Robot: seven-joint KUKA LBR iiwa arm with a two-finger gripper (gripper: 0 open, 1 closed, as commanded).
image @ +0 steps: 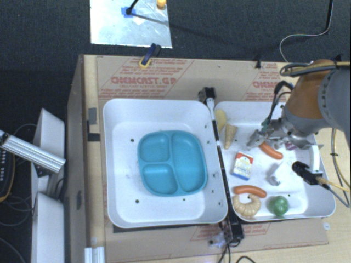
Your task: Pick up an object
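Over the desk, from the fixed camera above: two shallow white bins side by side. Left bin with a blue divided plate at its middle. Right bin scattered with toy food.

Reaching in from the right, a grey arm with its gripper low over the upper middle of the right bin. Open or shut — cannot tell at this slant. Nothing seen held.

Just beside the gripper, toward the near edge, a red sausage lying flat on the bin floor. Judged the likeliest thing for the pick. Near on the other side, a pale cone, close to the wall between the bins. Lower down and apart from the gripper: a small carton, a second sausage just above a pale curled pastry, and a green ball.

Judged short of a grasp, with no object lifted yet.

Risks from here:
- Closing off-centre on the red sausage and squirting it sideways, given its round, smooth look.
- Coming down between sausage and cone and closing on air.
- Nudging the sausage toward the carton on the way down.
- Gripping along its length rather than across it — too little hold for the lift.

Worth squaring up across the narrow axis before any closing.
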